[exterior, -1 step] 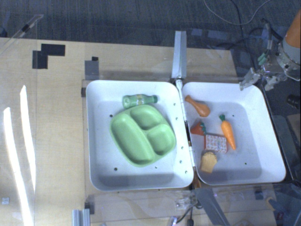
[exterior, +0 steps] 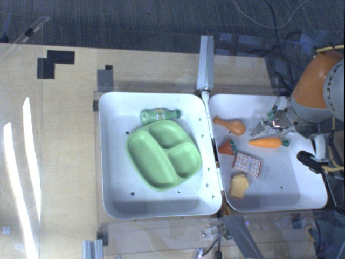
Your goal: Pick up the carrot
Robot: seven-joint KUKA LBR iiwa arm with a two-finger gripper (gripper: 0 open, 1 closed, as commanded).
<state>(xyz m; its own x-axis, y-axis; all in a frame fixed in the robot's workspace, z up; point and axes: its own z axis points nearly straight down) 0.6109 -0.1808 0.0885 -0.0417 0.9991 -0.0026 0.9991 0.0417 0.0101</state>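
Jaws: can't tell if apart or together, too small and cluttered at the tip. Gripper (exterior: 272, 124) sits over the far part of the right bin (exterior: 307, 198), just above the carrot (exterior: 266, 142); whether they touch is unclear. Arm (exterior: 318, 88) comes in from the right w/ its orange band showing.

Carrot lies flat on the bin floor, orange body pointing left, green top at its right end. Nothing seen between the fingers.

Also in the right bin: a drumstick (exterior: 230, 125) to the left near the far wall, a strawberry (exterior: 227, 148) by the divider, a patterned box (exterior: 247, 164) near the middle, a bread piece (exterior: 239, 185) just below the box.

Left bin (exterior: 116, 198) holds a green divided plate (exterior: 163, 154) and a green bottle (exterior: 159, 114) lying on its side just beyond the plate.
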